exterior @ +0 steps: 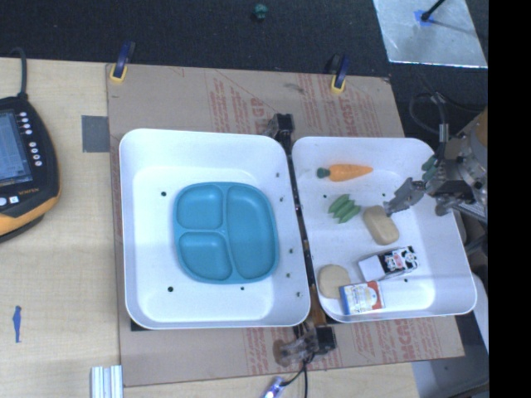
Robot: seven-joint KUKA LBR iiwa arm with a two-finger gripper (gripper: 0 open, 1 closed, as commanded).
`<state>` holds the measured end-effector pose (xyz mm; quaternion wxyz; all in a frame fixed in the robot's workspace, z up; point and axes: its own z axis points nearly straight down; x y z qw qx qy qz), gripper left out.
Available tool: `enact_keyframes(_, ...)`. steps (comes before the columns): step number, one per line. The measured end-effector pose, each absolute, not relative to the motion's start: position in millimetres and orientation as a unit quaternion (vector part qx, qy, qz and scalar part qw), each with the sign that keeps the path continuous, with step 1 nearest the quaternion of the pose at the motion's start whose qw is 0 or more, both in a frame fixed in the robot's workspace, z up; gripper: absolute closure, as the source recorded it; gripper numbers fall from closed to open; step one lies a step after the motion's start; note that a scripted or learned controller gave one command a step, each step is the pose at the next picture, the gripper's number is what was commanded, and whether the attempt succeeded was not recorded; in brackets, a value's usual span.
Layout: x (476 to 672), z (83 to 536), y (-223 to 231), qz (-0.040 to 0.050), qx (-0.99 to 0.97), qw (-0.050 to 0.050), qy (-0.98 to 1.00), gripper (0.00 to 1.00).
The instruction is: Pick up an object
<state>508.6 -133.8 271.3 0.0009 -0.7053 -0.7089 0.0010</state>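
A: Item one, the gripper [404,196]. Position and state to be entered.

B: It is seen over the right bin [448,247], near its right wall, tip pointed left. Whether the fingers are wide or narrow cannot be told. Nothing is seen held.

A: Item two, the nearest thing.

B: A tan bar [381,225] is listed, just below and left of the tip, long axis running from upper left to lower right. It is judged the likeliest pick: a short drop down and left is called for.

A: Neighbours to be noted.

B: A green pod [343,208] lies left of the bar; a carrot [348,172] above; a black-and-white carton [388,264] just below, close enough to be nudged; a tan disc [333,279] and a blue-and-red carton [362,298] at the front. A blue tray [225,231] is recorded in the left bin [141,222].
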Motion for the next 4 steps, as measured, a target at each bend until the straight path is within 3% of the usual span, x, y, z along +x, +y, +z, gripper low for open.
enact_keyframes(1, 545.4, 175.8, -161.5, 0.0023, -0.705, 0.002, -0.709, 0.0)
enact_keyframes(2, 552.3, 90.9, -156.9, 0.0022, -0.706, 0.002, -0.708, 0.0)
enact_keyframes(3, 552.4, 101.4, -158.2, 0.0032, -0.706, 0.002, -0.709, 1.0)
enact_keyframes(4, 518.0, 205.3, -137.2, 0.0004, -0.706, 0.0, -0.709, 1.0)
